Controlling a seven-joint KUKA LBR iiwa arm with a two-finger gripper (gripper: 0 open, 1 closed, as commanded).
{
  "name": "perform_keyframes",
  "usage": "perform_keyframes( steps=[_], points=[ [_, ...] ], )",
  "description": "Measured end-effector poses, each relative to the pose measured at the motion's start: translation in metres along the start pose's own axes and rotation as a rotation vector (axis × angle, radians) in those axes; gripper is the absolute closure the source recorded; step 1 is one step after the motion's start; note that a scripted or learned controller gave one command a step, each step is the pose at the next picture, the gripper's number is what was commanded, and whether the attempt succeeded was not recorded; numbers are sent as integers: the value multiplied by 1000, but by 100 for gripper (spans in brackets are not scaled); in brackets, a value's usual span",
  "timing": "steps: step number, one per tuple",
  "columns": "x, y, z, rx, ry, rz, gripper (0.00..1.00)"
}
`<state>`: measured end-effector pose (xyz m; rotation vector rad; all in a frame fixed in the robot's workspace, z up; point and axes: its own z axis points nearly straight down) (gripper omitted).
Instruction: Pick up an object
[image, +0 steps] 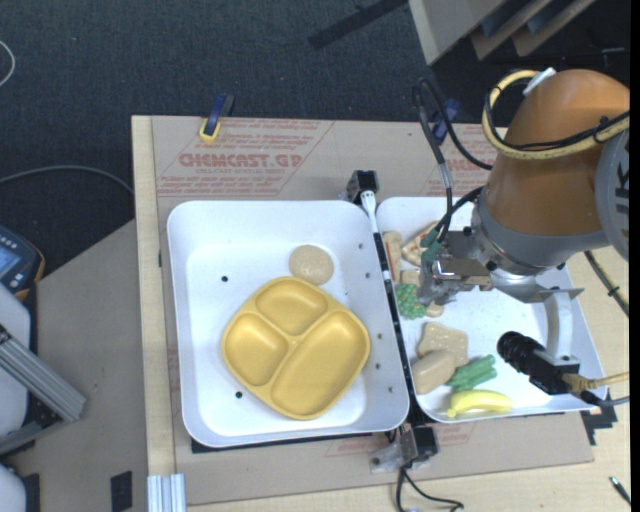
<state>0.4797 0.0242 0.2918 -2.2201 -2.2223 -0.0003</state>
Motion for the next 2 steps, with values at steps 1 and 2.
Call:
perform_keyframes(
  steps=[1, 2],
  points=[
    [49, -2, 66, 8, 1, -3, 100],
    [-37, 0, -57, -13, -3, 9, 100]
  ],
)
